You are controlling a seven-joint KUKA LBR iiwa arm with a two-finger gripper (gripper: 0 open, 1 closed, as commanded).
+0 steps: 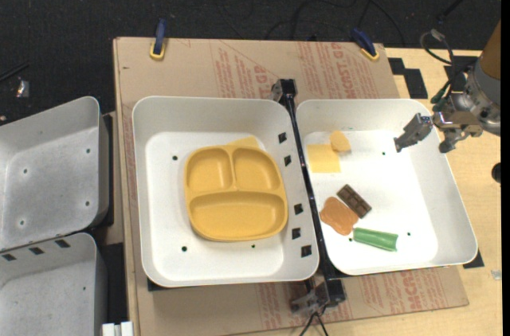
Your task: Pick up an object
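Nothing is picked up yet: the hand (434, 131) hangs spread and bare over the right bin's (446, 191) far edge, the food pieces (344, 203) untouched.

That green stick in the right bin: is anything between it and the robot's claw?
Nothing visible is. The gripper hangs over the right bin's upper right, and bare white floor lies between it and the green stick. The brown block sits off to the left.

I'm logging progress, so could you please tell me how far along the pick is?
Nothing looks picked yet. The end effector is at the right bin's far right rim, carrying nothing. The green piece, brown piece and yellow slab lie on the bin floor. Approach, grasp and lift remain.
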